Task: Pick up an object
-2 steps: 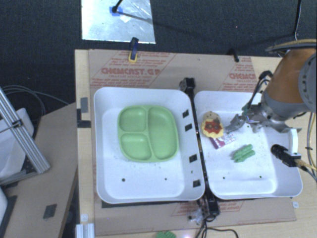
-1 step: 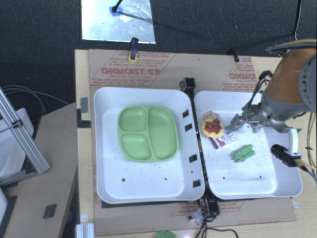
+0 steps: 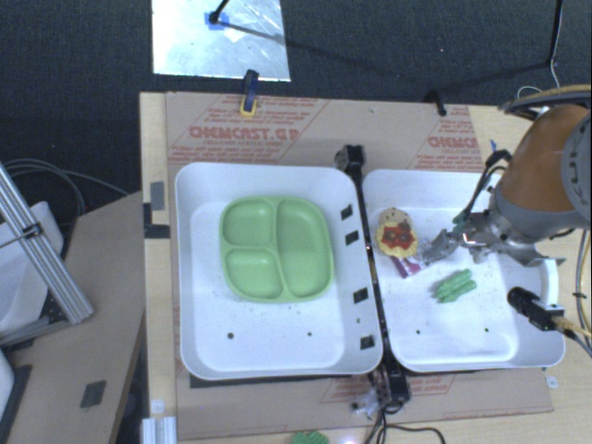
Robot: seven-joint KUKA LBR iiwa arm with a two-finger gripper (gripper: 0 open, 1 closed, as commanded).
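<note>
The end effector (image 3: 442, 244) hangs low in the right bin (image 3: 481, 345); whether its fingers are apart is unclear. Just left lies a yellow-and-red toy (image 3: 396, 231), a green toy (image 3: 453, 286) beside it. Open floor spans the bin's near half. A green divided plate (image 3: 276, 248) occupies the left bin (image 3: 268, 350).

Open floor in the right bin (image 3: 481, 340) below the green toy (image 3: 454, 287); left bin (image 3: 199, 340) crowded by green divided plate (image 3: 277, 249).

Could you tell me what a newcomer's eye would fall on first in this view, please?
Probably the green divided plate in the middle of the left bin. Next, the grey and orange arm over the right bin, near a red and yellow toy and a green object.
</note>
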